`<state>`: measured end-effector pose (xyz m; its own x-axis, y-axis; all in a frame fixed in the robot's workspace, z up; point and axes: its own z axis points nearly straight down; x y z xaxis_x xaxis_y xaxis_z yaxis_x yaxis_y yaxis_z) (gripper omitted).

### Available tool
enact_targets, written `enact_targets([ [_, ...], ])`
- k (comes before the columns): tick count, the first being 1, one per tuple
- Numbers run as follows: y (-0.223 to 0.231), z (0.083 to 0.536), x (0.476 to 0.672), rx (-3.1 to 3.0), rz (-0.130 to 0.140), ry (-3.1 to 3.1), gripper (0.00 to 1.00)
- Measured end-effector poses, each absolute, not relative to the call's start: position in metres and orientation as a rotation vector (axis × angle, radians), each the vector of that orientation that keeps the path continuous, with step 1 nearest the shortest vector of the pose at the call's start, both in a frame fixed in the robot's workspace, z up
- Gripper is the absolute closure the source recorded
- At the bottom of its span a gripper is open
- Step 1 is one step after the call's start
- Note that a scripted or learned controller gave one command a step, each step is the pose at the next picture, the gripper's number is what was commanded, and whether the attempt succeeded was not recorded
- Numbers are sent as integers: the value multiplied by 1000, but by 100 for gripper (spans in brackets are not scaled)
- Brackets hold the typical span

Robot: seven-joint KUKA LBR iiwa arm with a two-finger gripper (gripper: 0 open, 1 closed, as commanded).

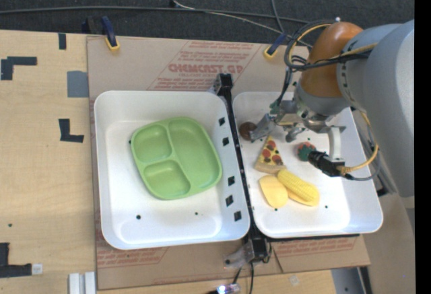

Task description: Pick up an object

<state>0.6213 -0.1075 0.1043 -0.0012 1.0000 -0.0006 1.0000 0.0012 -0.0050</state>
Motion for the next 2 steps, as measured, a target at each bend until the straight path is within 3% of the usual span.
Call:
enact_targets([
  [1,-107,117,622,-2217,4,-2223,100],
  [2,-99,177,625,-2222,-5,-2226,100],
])
